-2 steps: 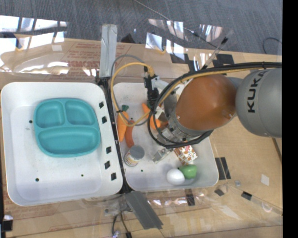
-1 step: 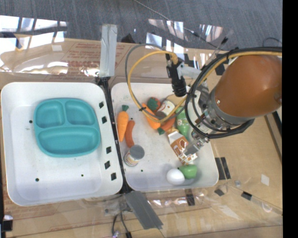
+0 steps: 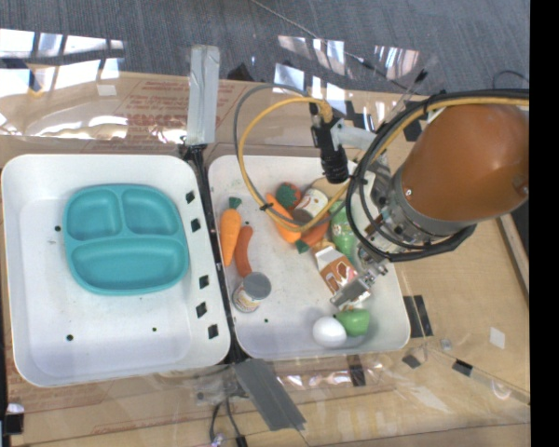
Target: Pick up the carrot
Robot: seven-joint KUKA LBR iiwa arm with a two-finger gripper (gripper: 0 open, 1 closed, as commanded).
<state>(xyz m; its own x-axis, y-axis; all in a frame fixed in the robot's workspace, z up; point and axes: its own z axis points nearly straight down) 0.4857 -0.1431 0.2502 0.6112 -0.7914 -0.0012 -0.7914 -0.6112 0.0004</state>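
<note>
On your left, the left bin held a teal divided plate. In the right bin, the carrot lay at nine o'clock by the left wall, with a sausage touching it. A tin can sat at seven o'clock, a white egg at five. The tool hung over a green item there; you could not tell how far it was open.
</note>
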